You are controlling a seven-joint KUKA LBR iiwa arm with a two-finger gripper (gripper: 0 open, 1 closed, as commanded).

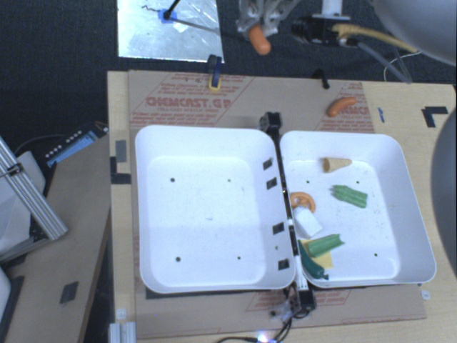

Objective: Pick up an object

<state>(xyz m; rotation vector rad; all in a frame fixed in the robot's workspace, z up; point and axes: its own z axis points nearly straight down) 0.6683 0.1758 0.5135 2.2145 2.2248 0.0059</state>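
Observation:
My gripper (261,28) hangs high over the far edge of the bench, beyond the two bins. A small orange sausage-shaped piece (260,41) sticks out from between its fingertips, and the fingers are shut on it. In the right bin (413,213) lie a tan wedge (335,164), a green ridged piece (349,196), an orange ring (302,201), a white block (308,224), a green pepper-like piece (323,245) and a yellow bit (323,261).
The left bin (146,213) stands beside the right one, joined by a black-clipped divider (280,191). Another orange sausage (341,106) lies on the cardboard behind the right bin. A silver sheet (143,27) sits at the far left.

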